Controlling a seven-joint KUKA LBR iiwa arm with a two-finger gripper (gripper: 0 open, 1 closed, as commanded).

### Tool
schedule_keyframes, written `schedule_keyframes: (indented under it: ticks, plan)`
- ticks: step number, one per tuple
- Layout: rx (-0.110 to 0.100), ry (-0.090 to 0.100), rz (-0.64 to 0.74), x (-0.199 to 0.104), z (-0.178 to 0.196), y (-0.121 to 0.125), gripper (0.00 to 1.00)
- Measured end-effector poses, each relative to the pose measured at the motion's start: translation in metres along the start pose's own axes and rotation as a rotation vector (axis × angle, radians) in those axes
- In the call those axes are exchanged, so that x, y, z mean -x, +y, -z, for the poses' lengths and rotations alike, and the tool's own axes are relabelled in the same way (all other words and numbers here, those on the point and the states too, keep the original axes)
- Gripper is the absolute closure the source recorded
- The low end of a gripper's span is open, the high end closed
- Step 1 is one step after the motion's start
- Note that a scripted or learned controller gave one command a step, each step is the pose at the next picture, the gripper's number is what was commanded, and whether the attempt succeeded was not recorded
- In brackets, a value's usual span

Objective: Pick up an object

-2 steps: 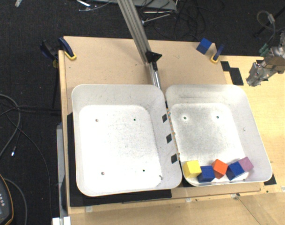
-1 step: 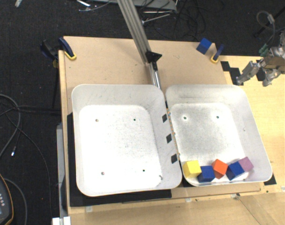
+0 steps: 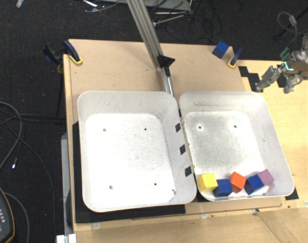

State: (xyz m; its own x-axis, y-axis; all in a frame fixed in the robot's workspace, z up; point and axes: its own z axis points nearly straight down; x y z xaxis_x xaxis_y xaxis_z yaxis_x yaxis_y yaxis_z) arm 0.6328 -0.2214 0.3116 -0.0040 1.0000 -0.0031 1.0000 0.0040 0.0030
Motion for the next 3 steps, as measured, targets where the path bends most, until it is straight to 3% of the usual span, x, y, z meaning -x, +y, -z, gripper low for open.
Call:
schedule_keyframes:
  ticks: [1, 2, 3]
  plan:
    - [-0.010, 0.006, 0.003, -0.052, -0.071, -0.011, 0.00]
    - [-0.006, 0.002, -0.008, -0.031, -0.078, -0.052, 0.00]
    - [-0.011, 0.008, 0.003, -0.098, -0.145, -0.073, 0.00]
